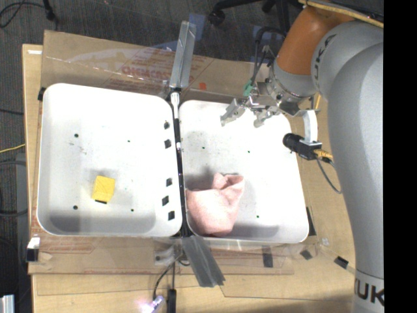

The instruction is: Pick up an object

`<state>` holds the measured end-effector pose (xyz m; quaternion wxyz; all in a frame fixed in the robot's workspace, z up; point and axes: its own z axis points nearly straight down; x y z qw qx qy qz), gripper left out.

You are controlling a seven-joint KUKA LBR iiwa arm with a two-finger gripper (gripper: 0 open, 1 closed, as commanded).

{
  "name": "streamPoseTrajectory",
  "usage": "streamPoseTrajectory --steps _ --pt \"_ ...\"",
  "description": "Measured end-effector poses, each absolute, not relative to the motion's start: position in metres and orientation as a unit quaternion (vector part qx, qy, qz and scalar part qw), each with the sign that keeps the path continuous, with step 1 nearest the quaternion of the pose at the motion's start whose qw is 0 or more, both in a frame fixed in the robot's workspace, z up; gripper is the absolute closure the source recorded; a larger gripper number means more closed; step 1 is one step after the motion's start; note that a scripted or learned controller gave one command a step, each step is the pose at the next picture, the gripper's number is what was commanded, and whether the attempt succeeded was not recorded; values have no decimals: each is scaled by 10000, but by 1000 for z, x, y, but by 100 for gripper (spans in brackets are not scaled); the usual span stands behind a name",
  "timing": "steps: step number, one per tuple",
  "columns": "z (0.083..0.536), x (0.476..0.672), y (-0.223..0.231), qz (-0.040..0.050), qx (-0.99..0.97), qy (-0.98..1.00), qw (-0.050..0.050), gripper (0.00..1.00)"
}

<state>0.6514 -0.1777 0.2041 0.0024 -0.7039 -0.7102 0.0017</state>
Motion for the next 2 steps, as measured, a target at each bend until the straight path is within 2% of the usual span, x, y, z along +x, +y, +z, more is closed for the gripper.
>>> streamPoseTrajectory --steps 1,2 --pt "99 583 -199 18 -6798 -7334 26 0" --pt "92 596 -144 9 -6537 -7568 21 0"
